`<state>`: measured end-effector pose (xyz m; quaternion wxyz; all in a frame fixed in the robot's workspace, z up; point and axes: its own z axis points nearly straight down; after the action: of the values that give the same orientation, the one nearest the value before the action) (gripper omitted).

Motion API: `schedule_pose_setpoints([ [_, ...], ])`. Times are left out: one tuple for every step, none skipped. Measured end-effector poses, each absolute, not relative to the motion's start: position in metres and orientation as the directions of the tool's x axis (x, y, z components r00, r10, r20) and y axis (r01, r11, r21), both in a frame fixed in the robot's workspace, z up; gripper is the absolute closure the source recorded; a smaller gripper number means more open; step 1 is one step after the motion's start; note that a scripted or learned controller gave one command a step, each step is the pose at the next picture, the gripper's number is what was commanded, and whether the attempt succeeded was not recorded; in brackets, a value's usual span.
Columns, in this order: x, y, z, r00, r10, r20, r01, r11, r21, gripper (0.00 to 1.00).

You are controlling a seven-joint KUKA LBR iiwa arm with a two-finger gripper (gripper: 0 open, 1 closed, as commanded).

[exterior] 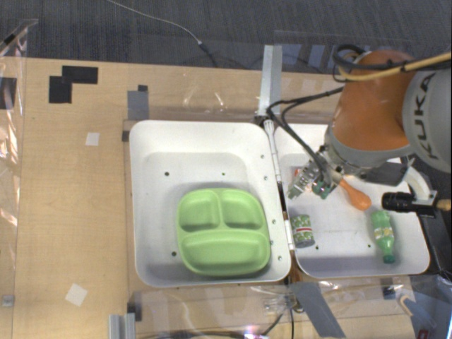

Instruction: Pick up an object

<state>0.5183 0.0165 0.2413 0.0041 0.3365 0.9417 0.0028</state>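
My gripper (309, 182) hangs over the left part of the right bin (332, 260), below the arm's orange band. A small green-and-red can (302, 230) lies on the bin floor just below it, apart from it. An orange carrot-like piece (354, 194) lies to the gripper's right, partly hidden by the wrist. A green bottle (382, 236) lies near the bin's right wall. I see nothing held in the gripper.
The left bin (155, 154) holds a green divided plate (222, 230) in its front half. A metal divider post (270, 83) stands at the back between the bins. Black cables run from the arm across the right bin's back left corner.
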Motion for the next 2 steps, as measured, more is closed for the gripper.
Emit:
schedule_pose_setpoints([
  [0.510, 0.079, 0.231, -0.572, 0.820, -0.001, 0.820, 0.572, 0.005, 1.00],
  [0.488, 0.135, 0.195, -0.897, 0.442, -0.004, 0.442, 0.897, 0.005, 1.00],
])
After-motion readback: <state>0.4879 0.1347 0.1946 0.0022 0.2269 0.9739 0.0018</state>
